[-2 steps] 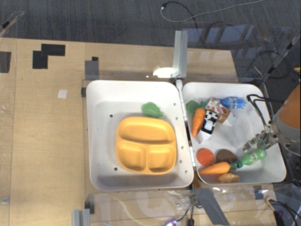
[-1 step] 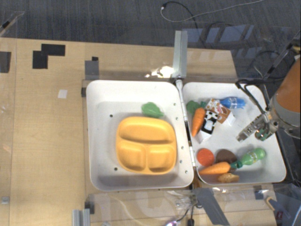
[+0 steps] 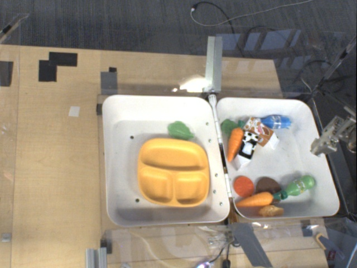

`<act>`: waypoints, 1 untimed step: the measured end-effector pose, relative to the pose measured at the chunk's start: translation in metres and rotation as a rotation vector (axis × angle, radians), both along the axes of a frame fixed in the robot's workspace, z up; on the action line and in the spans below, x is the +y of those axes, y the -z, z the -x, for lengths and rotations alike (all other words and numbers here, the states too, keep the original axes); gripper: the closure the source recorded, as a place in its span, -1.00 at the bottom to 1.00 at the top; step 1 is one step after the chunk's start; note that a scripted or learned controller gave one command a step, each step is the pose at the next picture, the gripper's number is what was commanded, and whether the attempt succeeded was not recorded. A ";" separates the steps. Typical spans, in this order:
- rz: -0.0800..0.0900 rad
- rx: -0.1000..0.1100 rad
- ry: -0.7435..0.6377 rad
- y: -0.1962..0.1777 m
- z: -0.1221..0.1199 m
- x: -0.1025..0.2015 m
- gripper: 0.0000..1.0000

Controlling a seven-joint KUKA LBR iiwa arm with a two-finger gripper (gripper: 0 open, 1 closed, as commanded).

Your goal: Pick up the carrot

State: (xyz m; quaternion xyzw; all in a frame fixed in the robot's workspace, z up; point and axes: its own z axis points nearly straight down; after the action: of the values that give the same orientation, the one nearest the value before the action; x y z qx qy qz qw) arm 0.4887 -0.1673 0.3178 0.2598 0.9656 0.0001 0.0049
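Observation:
An orange carrot (image 3: 234,143) with a green top lies slanted in the right bin (image 3: 312,116), close to its left wall. A second carrot-shaped orange piece (image 3: 255,200) lies along that bin's front wall. My gripper (image 3: 328,139) hangs at the bin's right rim, well to the right of both and apart from every object. Nothing is seen in its grasp.
Beside the slanted carrot are a black-and-white carton (image 3: 254,138) and a blue bottle (image 3: 276,121). Near the front lie a red round piece (image 3: 243,185), a brown one (image 3: 268,184) and a green bottle (image 3: 298,186). The left bin holds a yellow divided tray (image 3: 173,171) and a green leaf (image 3: 180,129).

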 end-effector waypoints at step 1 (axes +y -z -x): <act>0.000 0.003 -0.188 0.113 0.000 0.031 1.00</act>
State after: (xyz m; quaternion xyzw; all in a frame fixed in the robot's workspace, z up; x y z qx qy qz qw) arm 0.4886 -0.1364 0.2045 0.1680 0.9858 0.0003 0.0032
